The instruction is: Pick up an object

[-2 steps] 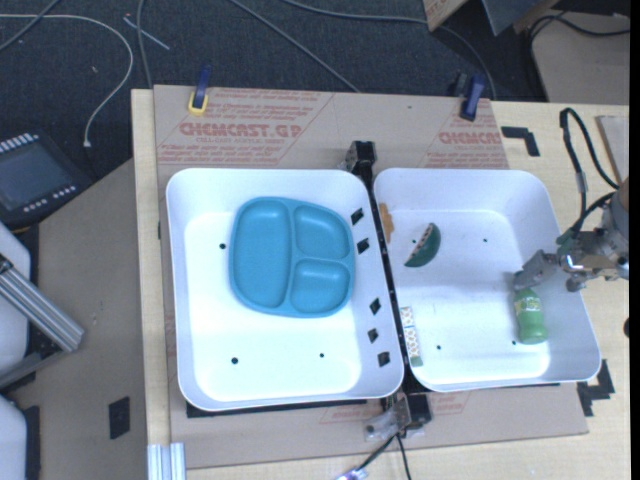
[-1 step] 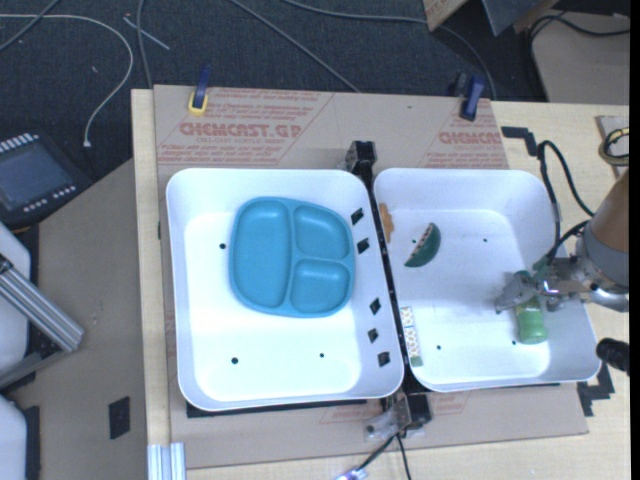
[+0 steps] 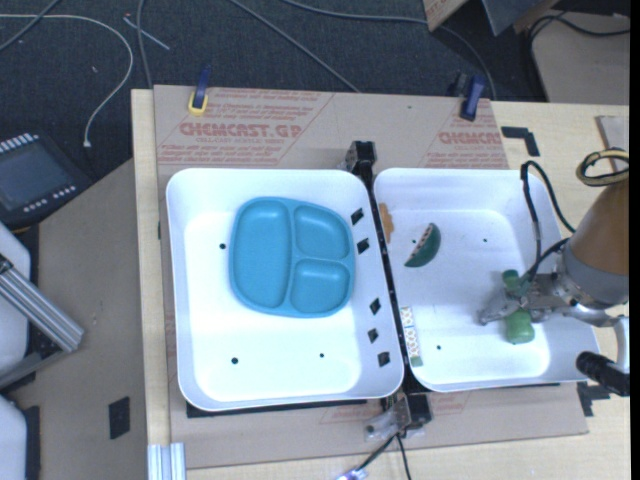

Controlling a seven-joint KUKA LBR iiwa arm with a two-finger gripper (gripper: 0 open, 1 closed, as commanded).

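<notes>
Camera view shows 2 bins. The left bin (image 3: 200,298) holds a blue plate (image 3: 292,256). The right bin (image 3: 470,193) holds a watermelon slice (image 3: 424,246) and a green toy (image 3: 519,325), right at the gripper (image 3: 512,308); its grip is too blurry to tell.

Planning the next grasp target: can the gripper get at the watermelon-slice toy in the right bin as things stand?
Probably yes. The green-rimmed watermelon-slice toy lies alone on the open floor of the right white bin, with nothing over it. The gripper sits in the same bin beside a small green object, apart from the slice.

Plate (image 3: 291,257) in left bin (image 3: 200,348) — alone.
</notes>
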